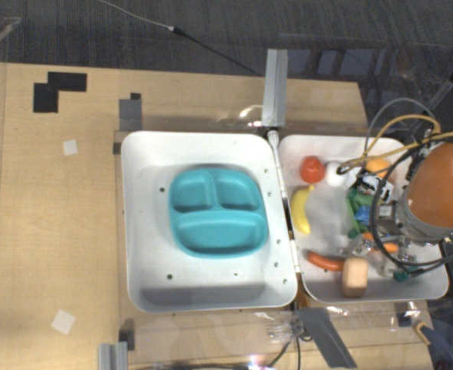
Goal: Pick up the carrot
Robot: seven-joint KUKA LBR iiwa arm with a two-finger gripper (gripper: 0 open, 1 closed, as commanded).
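A slim orange-red tapered piece (324,261), which looks like the carrot, lies flat near the front of the right bin (434,287), just left of a tan block (355,276). My gripper (371,242) hangs low over the bin's middle right, under the orange wrist band (442,187), a short way right of and behind that piece. Cables and the wrist hide most of it. A small orange bit (389,247) shows beneath the wrist, and I cannot tell what it is.
The right bin also holds a red tomato (312,169), a yellow banana (300,210), a green item (358,205), a white piece (335,175) and an orange piece (377,165). A teal divided plate (216,210) lies in the left bin (145,284).
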